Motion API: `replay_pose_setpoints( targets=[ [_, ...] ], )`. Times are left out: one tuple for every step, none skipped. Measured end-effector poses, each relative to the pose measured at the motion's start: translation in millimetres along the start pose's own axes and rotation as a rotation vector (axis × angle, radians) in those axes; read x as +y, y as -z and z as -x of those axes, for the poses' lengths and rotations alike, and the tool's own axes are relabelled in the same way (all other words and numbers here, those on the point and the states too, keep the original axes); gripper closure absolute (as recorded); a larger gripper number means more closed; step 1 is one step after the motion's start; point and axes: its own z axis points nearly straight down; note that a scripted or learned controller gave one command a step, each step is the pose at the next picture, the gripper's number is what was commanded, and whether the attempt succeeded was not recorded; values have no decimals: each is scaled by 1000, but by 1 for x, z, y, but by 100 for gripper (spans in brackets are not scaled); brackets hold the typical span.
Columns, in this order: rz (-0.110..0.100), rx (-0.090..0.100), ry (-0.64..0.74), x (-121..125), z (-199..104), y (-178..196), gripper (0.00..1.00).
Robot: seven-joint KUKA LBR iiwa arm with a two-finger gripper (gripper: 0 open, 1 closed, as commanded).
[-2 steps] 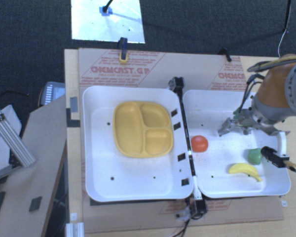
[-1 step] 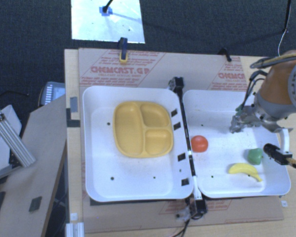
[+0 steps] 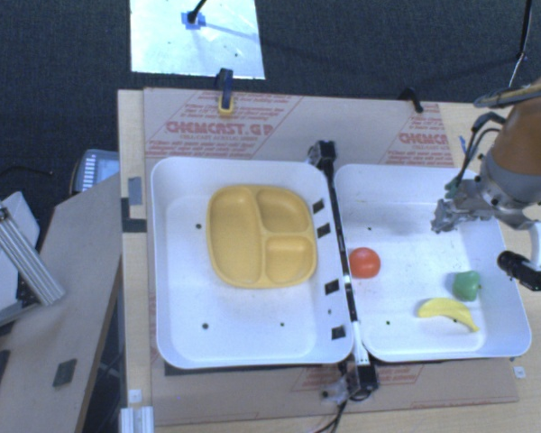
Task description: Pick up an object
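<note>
Hovering over the right bin (image 3: 406,183), gripper (image 3: 444,216) state unclear from this angle; tomato (image 3: 365,262), green object (image 3: 467,284) and banana (image 3: 448,312) lie below, yellow tray (image 3: 260,235) in left bin (image 3: 176,242).

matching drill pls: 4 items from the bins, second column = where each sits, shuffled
Items:
1. tray
2. tomato
3. banana
4. pepper

Places:
A. right bin, beside the divider
B. left bin, middle
C. right bin, far right, just above the yellow fruit
D. right bin, near the front rim

Pairs: 1-B, 2-A, 3-D, 4-C
</note>
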Motion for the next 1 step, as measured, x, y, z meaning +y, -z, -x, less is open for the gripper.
replay_pose_setpoints(
  targets=[
    [0,0,3,2,0,54,100]
  ],
)
